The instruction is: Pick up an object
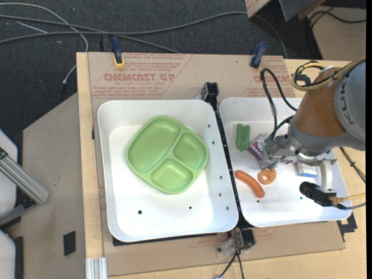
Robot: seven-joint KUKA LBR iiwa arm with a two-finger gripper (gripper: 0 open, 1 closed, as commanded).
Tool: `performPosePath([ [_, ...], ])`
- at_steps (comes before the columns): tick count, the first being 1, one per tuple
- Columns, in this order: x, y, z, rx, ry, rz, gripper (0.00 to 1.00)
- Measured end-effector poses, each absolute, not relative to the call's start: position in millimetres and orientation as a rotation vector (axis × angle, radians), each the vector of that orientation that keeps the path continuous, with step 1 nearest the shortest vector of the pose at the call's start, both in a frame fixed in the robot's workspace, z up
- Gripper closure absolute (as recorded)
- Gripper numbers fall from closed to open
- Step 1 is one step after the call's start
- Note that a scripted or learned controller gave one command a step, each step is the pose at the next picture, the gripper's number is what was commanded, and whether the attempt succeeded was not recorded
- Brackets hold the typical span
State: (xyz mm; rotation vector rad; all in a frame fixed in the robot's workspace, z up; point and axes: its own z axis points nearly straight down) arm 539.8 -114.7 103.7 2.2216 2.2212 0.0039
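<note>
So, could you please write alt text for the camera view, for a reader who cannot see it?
A grey-and-orange arm reaches from the right over the right bin, which has an orange sausage, an orange ring, a green item and a purple item. The left bin holds a green divided plate.

We look down at a slant from one fixed camera above the bench (pixel 87 156), both white bins (pixel 116 214) in frame.

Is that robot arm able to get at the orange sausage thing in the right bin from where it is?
Probably yes. The orange sausage lies bare on the right bin floor, nothing on top of it, and the gripper hovers just beside it, above a small orange ring.
</note>
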Motion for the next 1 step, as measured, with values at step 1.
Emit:
performPosePath([
  [1,541.5,-105.1,161.7,2.216,2.22,0.005,1.0],
])
